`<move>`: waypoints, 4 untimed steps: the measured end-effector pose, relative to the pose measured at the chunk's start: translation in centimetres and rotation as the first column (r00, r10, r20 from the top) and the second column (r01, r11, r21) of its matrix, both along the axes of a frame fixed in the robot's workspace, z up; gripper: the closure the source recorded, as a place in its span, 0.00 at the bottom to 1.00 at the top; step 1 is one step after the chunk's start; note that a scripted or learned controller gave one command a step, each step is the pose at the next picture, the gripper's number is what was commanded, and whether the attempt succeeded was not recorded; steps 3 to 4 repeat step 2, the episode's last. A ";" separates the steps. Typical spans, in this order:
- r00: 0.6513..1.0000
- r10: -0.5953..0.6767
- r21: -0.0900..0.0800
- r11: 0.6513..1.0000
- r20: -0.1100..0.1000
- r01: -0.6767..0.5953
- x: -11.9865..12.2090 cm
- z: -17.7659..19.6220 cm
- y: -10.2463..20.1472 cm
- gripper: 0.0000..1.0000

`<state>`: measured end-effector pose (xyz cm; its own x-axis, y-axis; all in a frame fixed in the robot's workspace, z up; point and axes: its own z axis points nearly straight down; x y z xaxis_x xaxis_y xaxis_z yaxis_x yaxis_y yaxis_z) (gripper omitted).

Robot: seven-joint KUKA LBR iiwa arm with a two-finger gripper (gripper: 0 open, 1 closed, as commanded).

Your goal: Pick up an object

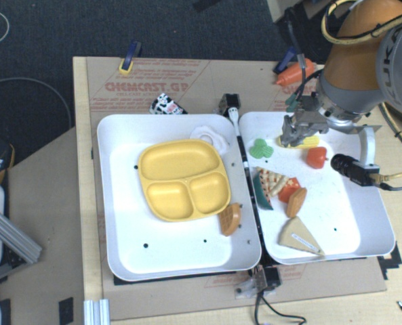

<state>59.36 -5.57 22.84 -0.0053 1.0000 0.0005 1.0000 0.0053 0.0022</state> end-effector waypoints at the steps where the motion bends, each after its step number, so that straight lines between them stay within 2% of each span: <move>1: 1.000 0.001 0.002 1.000 -0.002 -0.001 1.0 -1.2 5.7 1.00; 2: 1.000 -0.001 0.000 1.000 0.001 0.001 1.4 -0.6 8.1 1.00; 4: 1.000 -0.001 0.000 1.000 0.001 0.001 1.4 -0.6 8.1 1.00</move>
